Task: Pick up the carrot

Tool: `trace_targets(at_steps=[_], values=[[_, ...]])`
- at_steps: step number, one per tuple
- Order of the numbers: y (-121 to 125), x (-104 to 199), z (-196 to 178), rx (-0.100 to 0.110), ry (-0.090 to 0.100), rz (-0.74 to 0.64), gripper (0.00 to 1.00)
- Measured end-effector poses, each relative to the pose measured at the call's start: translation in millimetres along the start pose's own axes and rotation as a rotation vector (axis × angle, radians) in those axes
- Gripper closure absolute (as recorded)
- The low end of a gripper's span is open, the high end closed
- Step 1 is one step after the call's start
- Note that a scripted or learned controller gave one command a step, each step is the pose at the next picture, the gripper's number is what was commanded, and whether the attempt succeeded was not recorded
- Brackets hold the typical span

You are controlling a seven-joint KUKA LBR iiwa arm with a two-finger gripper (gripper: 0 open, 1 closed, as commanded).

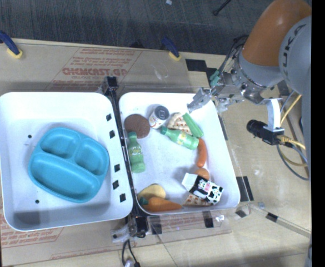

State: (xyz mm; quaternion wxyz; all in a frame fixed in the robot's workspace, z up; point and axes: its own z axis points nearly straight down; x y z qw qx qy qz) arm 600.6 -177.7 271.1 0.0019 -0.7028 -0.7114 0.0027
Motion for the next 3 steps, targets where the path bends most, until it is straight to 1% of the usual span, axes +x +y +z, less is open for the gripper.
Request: trace_targets(at_steps=[1, 2, 3], values=[[-54.2, 1.8, 98.9, 0.011, 0.003, 0.09, 0.0], [-110.2, 49.2, 68.0, 0.003, 0.004, -0.146, 0.0], [-60.8, -35.1, 2.9, -0.006, -0.005, -0.228, 0.0]])
